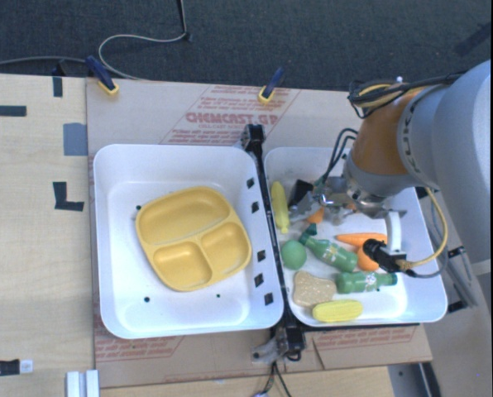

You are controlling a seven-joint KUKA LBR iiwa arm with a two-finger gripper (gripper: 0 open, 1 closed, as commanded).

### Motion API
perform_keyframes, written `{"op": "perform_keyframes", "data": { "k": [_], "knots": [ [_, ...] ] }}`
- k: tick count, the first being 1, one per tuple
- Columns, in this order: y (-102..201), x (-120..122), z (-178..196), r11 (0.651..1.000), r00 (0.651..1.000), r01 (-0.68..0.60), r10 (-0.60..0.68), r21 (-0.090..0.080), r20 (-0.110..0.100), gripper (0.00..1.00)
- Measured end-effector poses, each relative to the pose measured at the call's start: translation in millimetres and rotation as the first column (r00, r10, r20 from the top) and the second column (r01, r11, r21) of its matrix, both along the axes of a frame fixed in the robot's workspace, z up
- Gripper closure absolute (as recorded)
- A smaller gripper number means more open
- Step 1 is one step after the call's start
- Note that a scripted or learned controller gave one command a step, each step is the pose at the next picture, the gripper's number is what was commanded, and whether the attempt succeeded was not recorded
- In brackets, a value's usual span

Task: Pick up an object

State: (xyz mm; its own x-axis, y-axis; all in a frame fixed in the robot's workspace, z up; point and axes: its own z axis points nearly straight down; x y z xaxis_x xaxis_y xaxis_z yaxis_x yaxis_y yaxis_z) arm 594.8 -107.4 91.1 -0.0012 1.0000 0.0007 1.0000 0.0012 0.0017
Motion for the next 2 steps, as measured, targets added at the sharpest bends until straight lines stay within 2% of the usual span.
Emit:
{"op": "perform_keyframes", "data": {
  "k": [1, 2],
  "knots": [
    [0, 0, 9, 1.000, 1.000, 0.000, 0.000, 0.001, -0.002, 1.00],
    [61, -43, 93, 1.000, 1.000, -0.002, 0.002, 0.000, -0.002, 1.00]
  ]
}}
